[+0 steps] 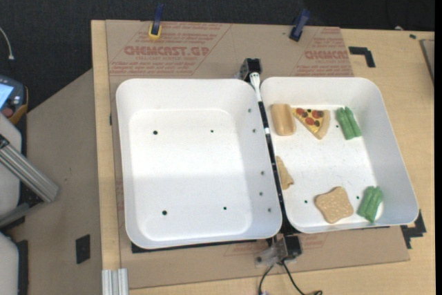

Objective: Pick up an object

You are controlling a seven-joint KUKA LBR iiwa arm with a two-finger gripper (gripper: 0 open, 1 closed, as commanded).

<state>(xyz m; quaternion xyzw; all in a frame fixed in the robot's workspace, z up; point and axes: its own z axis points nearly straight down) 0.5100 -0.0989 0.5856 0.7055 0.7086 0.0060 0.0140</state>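
— Nearest us sits a black clip with cables (pixel 283 249), at the near edge where the two bins meet. What do we have behind it?

— Just beyond it, in the near right part of the right bin (pixel 390 141), a toast slice (pixel 334 204) lies flat, with a green piece (pixel 371 204) just beside it on the right, close to the bin's wall.

— And farther back?

— Along the far side we see three things in a row: a tan roll (pixel 282 119) by the left wall, a pizza slice (pixel 312 120) just to its right, and a second green piece (pixel 349 123) set a little apart, to the right again.

— Anything crowding them?

— A small tan scrap (pixel 283 173) leans against the left wall, between the roll and the toast slice – well apart from both. The middle of that bin's floor is bare.

— And around the bins?

— The left bin (pixel 128 148) lies beside it, walls touching. Both rest on a cardboard sheet (pixel 207 45), held at its far edge by a yellow clamp (pixel 156 27) and a blue clamp (pixel 300 24).

— How does the claw stand?

— We cannot tell.
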